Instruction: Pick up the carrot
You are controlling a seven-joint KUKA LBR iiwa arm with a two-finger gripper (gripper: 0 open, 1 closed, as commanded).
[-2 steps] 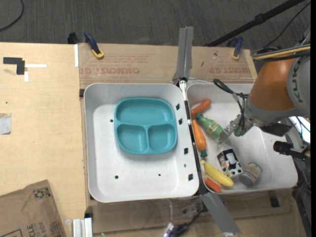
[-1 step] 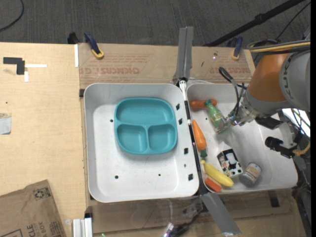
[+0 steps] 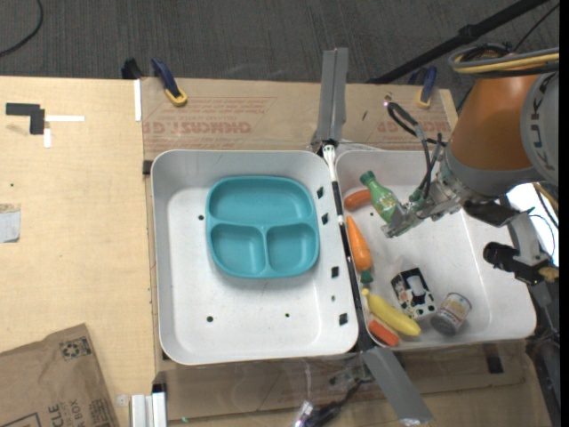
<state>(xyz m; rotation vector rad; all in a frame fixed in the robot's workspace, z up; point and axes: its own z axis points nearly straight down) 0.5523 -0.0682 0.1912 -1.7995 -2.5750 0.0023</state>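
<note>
Two white bins side by side on the bench: left bin (image 3: pixel 173 265), right bin (image 3: pixel 498 327).

Right bin, near edge first: one banana (image 3: pixel 393 315), yellow, lying at a slant, with one small red item (image 3: pixel 383 333) just beside its near end. One tin can (image 3: pixel 452 313) on its side, near the banana. One small black-and-white box (image 3: pixel 411 291) between banana and can. One carrot (image 3: pixel 358 244), orange, lying lengthwise along the bin's left wall, green end toward the near side. One green bottle (image 3: pixel 381 197) further back, tilted. One small orange-red item (image 3: pixel 356 199) just left of the bottle, identity unclear.

Left bin: one teal plate (image 3: pixel 263 227) with three compartments, set toward the far half.

Gripper (image 3: pixel 397 226) low over the right bin, tip just beside the bottle's lower end. Jaw opening not resolvable at this angle; nothing seen between them. Carrot to the left of the gripper and slightly nearer, close by, not touching.
</note>
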